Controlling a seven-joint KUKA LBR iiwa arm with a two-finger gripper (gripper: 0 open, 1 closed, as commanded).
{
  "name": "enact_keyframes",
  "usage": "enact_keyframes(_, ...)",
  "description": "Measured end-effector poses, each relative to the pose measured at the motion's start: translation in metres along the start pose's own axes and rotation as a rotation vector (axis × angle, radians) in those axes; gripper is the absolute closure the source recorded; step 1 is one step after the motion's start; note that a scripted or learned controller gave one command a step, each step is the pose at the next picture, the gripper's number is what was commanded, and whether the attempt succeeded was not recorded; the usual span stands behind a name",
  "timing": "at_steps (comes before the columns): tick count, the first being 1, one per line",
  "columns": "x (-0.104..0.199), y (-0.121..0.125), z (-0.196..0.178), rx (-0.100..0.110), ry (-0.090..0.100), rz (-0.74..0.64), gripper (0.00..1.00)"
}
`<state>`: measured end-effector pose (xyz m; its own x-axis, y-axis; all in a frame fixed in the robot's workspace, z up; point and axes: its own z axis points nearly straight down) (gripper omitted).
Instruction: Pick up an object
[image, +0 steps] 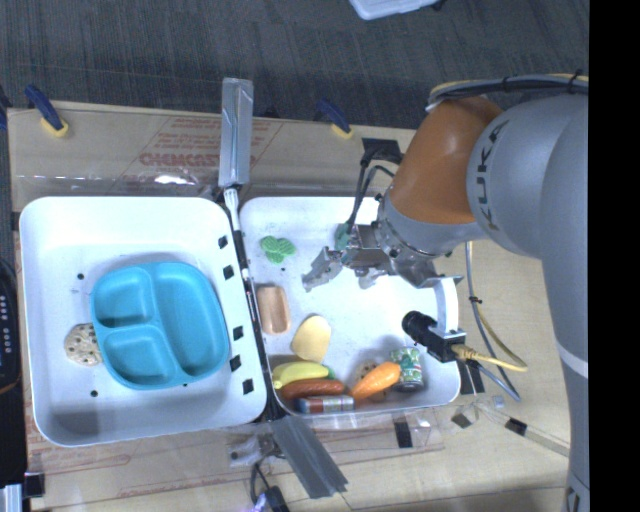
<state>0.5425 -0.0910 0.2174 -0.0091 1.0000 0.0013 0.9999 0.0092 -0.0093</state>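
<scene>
Nearest the camera, along the lower wall of the right bin (300, 215), a red-and-silver marker-like thing (322, 404) lies flat, with a yellow banana (301, 373) and a red sausage-shaped piece (312, 387) just above it, an orange carrot (376, 379) beside them, and a small green patterned can (409, 366) to the carrot's right. A pale yellow lemon-like piece (312, 338) sits a little farther in, and a tan bread-like block (272, 307) lies against the divider. In the left bin (60, 225) a blue sectioned tray (160, 325) rests, a speckled cookie (80, 344) touching its left edge. Farther up the right bin, the hand (342, 268) hovers with its fingers apart and nothing between them, near a green leafy piece (277, 248). The brown desk (150, 140) shows beyond.
</scene>
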Motion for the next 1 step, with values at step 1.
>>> enact_keyframes(1,-0.0251,-0.0176,0.1271,-0.006,0.0,0.047,0.0)
